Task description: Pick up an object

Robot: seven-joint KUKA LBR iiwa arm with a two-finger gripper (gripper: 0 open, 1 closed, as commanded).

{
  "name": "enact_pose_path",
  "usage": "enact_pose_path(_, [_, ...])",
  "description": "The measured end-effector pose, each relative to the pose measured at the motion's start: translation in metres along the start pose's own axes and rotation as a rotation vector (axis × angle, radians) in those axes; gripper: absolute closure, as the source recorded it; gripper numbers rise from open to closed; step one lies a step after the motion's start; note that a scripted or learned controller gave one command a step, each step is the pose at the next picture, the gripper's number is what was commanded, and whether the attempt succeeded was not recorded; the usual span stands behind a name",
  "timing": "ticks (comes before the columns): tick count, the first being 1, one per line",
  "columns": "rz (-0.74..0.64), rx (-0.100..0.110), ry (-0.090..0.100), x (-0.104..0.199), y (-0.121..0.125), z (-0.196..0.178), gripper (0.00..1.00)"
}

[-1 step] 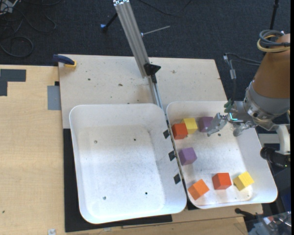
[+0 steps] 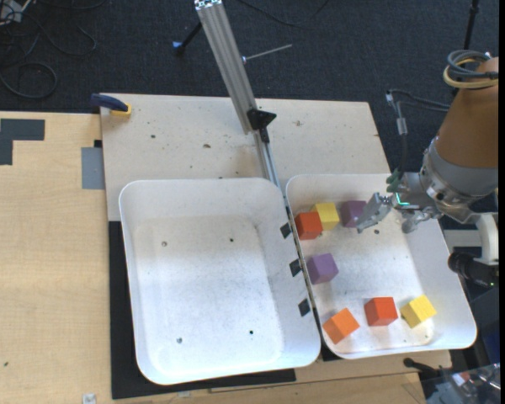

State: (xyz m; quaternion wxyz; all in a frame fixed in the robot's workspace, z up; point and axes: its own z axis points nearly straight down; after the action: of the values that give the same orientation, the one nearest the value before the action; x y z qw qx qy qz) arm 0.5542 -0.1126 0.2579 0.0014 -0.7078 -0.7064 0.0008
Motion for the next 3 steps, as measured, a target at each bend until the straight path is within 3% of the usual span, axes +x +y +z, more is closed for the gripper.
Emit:
enact_pose_path(2, [-0.001,0.007,0.001,-0.002,0.005,0.108,0.00])
enact_pose_path(3, [0.000,-0.019,-0.003,-0.003,0.010,0.135,0.00])
